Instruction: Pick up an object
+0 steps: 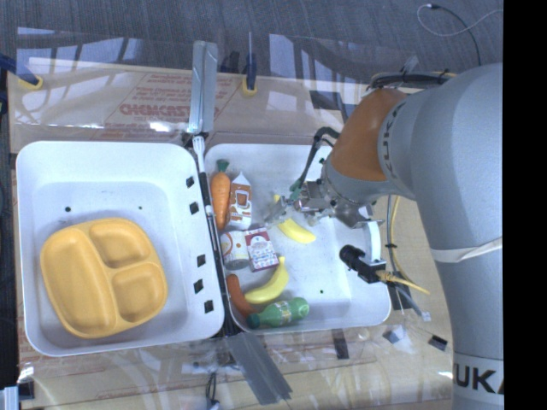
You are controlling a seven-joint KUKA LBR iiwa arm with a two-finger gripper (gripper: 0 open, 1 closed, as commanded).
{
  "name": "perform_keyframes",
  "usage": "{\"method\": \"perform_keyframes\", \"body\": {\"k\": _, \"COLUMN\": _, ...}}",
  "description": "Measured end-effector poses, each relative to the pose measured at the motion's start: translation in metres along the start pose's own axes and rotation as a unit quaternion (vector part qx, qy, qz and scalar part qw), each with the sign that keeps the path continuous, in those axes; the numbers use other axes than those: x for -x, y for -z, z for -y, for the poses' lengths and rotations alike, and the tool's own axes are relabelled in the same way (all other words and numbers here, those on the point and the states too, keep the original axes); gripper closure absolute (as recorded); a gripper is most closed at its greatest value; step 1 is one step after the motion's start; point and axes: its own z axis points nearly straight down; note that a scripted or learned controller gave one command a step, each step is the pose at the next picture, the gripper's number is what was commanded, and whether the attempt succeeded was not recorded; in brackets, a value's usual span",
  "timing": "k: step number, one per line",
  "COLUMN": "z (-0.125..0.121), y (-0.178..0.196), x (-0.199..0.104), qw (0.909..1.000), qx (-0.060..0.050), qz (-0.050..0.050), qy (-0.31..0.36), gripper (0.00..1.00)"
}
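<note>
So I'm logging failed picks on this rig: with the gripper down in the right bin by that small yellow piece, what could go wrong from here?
The small yellow piece lies just below the gripper, so a slightly off close may only nudge it. Further left, the carrot, carton and banana crowd together against the right bin wall, so a grasp there may catch two items or jam on the wall.

We see a yellow divided tray (102, 273) lying in the left bin (34, 169), clear plastic sheet (111, 101) over the surface, cable (466, 24) top right.
</note>
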Motion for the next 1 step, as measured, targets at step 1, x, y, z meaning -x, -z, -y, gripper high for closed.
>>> {"method": "perform_keyframes", "body": {"k": 1, "z": -0.0002, "y": 0.0101, "x": -0.0004, "qw": 1.0, "qx": -0.001, "qz": 0.0, "qy": 0.002, "gripper": 1.0}}
